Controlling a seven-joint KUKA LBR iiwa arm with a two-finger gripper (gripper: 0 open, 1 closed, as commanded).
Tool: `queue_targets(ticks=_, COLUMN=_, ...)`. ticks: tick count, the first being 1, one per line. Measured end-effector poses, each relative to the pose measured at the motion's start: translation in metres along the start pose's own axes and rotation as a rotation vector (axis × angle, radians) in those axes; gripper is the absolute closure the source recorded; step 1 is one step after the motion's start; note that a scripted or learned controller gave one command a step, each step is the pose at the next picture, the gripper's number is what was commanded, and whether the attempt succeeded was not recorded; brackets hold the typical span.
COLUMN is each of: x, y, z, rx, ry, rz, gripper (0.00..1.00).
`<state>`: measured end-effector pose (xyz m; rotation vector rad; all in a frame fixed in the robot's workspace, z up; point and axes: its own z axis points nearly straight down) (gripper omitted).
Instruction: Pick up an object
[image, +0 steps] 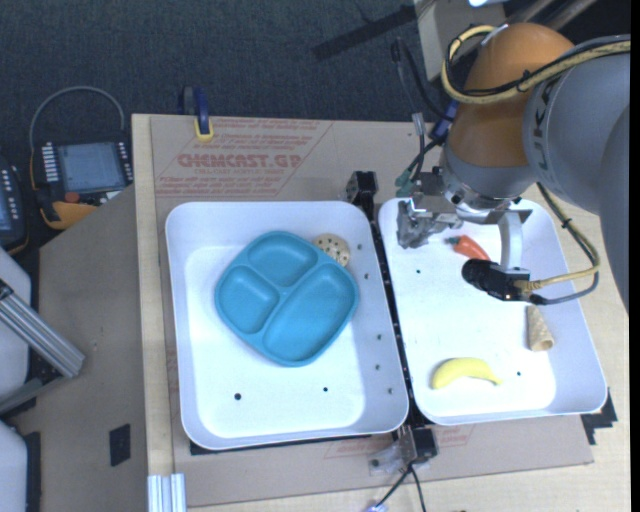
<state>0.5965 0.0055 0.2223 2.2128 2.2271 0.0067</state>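
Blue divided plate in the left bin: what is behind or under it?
A speckled round cookie-like item peeks out behind the blue divided plate at its upper right edge. Part of that item is covered, and anything beneath the plate is hidden.

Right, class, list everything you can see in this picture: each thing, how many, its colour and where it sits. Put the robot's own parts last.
White bins: two, side by side on the bench.
Divided plate: one, blue, three compartments, middle of the left bin.
Cookie: one, tan and speckled, left bin, at the plate's upper right edge, partly hidden.
Banana: one, yellow, lower part of the right bin.
Carrot-like piece: one, orange-red, upper right bin, beside the gripper.
Tan roll: one, right side of the right bin; hard to identify.
Clamp: one, blue and yellow, bench's top edge.
Handheld controller: one, grey screen, on the floor at upper left.
Arm: one, grey with orange band, from the right.
Gripper: one, over the upper right bin.
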Motion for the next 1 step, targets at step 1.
queue_targets(ticks=1, x=0.0571, y=0.0178, z=-0.007, rx=0.0, ry=0.0, rz=0.0, gripper=1.0)
